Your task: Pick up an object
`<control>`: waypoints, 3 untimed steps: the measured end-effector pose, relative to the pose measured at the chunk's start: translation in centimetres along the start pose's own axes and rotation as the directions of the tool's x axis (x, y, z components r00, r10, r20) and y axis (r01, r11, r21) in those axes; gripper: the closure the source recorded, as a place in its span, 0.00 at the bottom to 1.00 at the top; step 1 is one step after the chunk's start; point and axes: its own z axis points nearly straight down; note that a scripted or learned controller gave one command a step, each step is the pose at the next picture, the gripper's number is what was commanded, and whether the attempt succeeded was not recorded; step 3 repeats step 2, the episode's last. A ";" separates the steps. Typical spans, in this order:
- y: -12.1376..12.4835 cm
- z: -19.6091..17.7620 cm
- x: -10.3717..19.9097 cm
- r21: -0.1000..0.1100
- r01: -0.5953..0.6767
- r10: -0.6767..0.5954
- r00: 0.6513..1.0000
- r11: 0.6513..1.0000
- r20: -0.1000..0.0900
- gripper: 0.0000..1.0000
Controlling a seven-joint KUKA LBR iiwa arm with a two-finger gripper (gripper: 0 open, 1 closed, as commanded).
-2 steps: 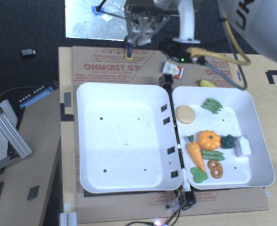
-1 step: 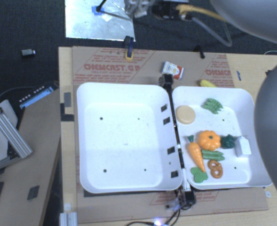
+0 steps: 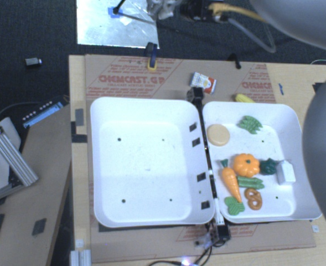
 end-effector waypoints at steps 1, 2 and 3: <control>0.0 0.2 0.0 0.000 0.000 0.000 1.000 1.000 0.000 1.00; -8.7 0.1 0.1 0.007 0.004 -0.004 1.000 1.000 0.000 1.00; -8.7 0.1 0.1 0.007 0.004 -0.004 1.000 1.000 0.000 1.00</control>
